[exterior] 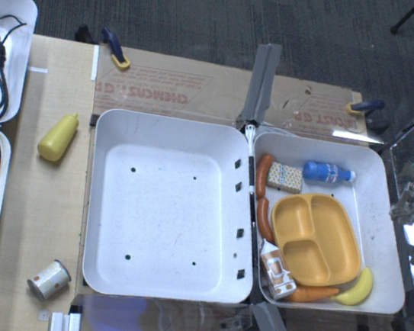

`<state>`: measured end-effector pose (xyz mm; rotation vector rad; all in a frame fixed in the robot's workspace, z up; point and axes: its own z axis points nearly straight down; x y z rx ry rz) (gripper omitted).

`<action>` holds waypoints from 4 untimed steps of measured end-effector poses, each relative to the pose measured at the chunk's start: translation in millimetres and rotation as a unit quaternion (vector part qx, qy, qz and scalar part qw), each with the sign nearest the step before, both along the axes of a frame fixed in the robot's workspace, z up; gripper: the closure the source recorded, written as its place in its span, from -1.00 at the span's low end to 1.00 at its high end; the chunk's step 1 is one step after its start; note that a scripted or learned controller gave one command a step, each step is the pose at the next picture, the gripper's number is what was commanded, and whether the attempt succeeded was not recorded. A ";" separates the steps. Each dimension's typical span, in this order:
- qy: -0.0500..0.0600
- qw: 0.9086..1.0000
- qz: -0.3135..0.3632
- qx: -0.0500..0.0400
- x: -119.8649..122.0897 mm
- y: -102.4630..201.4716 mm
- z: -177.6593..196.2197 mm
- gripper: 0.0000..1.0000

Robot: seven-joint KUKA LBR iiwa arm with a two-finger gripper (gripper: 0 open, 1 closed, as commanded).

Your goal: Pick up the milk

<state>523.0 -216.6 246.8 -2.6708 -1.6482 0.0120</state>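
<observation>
The milk (275, 274) is a small white carton with red-brown print. It lies on its side in the right bin (393, 227), in the near left corner. It is wedged between the yellow divided plate (316, 239) and the bin's left wall. An orange carrot (314, 294) lies against its near side.
The right bin also holds two sausages (264, 176), a cracker box (285, 178), a blue bottle (328, 172) and a banana (356, 289). The left bin (162, 204) stands beside it. On the bench to the left are a yellow mustard bottle (58, 137) and a can (49, 278).
</observation>
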 end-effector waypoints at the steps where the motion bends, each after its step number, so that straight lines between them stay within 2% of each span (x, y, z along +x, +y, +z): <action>1: 0.002 1.000 0.000 0.000 0.1 -0.4 7.5 1.00; 2: 0.003 1.000 0.001 0.000 0.3 -0.8 15.3 1.00; 3: -0.003 0.999 0.045 0.000 -24.3 9.9 155.2 1.00; 4: -0.002 0.993 0.119 0.001 -41.5 17.7 25.1 1.00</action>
